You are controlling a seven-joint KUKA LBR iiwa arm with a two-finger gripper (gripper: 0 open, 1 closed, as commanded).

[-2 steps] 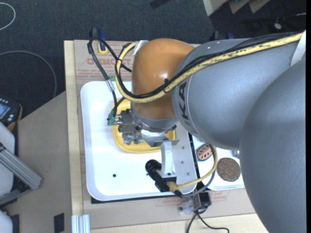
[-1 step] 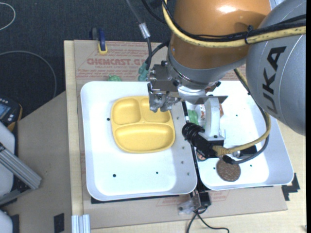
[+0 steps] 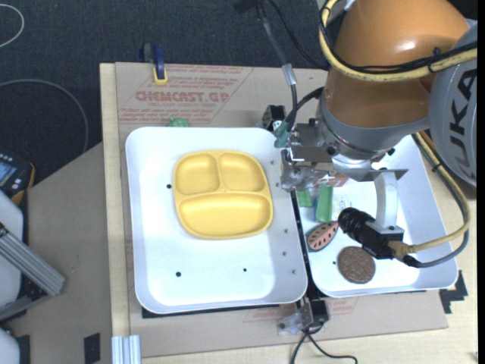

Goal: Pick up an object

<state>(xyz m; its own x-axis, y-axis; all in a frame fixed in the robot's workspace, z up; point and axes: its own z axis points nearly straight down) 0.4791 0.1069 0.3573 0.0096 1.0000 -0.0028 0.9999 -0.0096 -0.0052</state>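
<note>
My gripper (image 3: 303, 179) hangs low over the left edge of the right bin (image 3: 426, 203), under the big orange wrist band. Just below it lie a green bar-shaped object (image 3: 325, 202) and a smaller green piece (image 3: 305, 198) beside it, partly hidden by the gripper. Whether the gripper touches the smaller piece cannot be told. Closer to the front lie a brown spotted oval (image 3: 323, 235) and a round brown disc (image 3: 355, 265). In the left bin (image 3: 220, 271) sits a yellow divided plate (image 3: 223, 194).
The ridge where the two bins meet runs directly beside the gripper. A blue and yellow clamp (image 3: 158, 61) grips the board at the back left. A small green scrap (image 3: 179, 122) lies by the left bin's far rim.
</note>
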